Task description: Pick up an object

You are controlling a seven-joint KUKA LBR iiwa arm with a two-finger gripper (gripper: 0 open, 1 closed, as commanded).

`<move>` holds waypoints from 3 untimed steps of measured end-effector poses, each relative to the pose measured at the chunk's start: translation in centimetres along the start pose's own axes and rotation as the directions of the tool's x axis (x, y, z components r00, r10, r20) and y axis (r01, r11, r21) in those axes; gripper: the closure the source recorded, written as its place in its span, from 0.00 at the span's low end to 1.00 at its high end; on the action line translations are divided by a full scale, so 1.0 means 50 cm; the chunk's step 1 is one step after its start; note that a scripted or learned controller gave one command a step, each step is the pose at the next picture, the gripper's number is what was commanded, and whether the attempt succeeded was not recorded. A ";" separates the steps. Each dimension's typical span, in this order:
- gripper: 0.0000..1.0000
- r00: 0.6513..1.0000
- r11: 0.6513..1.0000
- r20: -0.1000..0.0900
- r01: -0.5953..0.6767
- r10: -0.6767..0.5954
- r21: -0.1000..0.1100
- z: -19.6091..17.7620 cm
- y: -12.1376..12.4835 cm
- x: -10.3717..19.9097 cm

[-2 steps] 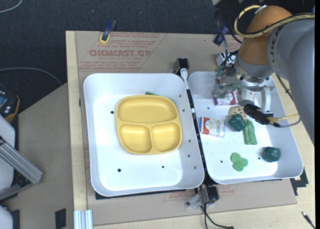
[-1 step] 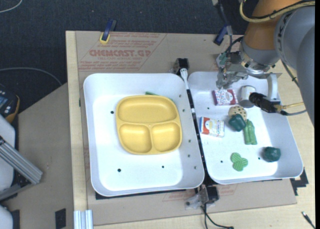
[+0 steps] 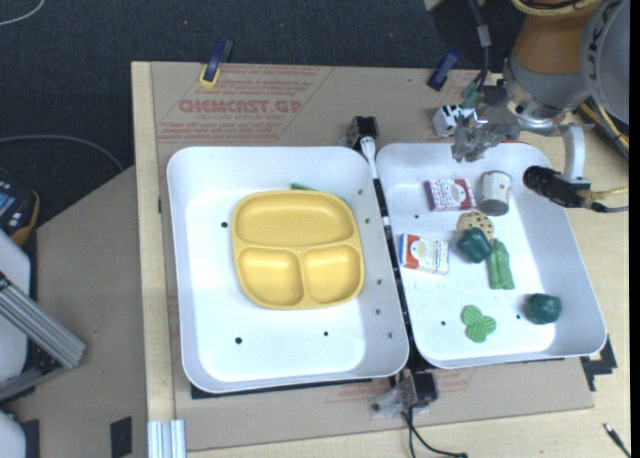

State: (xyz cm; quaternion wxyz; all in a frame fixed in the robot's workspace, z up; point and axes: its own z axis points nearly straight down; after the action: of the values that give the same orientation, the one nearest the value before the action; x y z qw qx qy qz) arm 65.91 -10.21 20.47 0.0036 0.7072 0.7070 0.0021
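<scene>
You can read "CHEMCAST GP" on the brown board beyond the left bin; the gripper hangs at the right bin's far edge, its grip impossible to tell.

Even overhead light fell on the two shallow white plastic bins, which came out bright and close to washed out, with faint shadows along their inner walls. The yellow three-compartment plastic tray showed soft highlights on its ridges and a thin shadow at its lower edge. The dark carpet around the bench stayed dim, with little detail. The grey arm's orange band carried a gentle sheen. The picture was slightly soft and grainy; small items in the right bin lacked crisp edges.
</scene>
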 end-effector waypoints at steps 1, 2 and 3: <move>1.00 1.000 1.000 -0.001 0.001 -0.001 0.002 -0.045 0.003 0.000; 1.00 1.000 1.000 -0.005 0.005 -0.005 0.010 -0.029 -0.014 0.093; 1.00 1.000 1.000 -0.006 0.008 -0.008 0.009 -0.044 -0.021 0.222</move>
State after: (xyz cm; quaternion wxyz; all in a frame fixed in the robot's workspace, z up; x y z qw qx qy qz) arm 64.86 0.91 22.61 -0.0014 0.7044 0.7098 0.0010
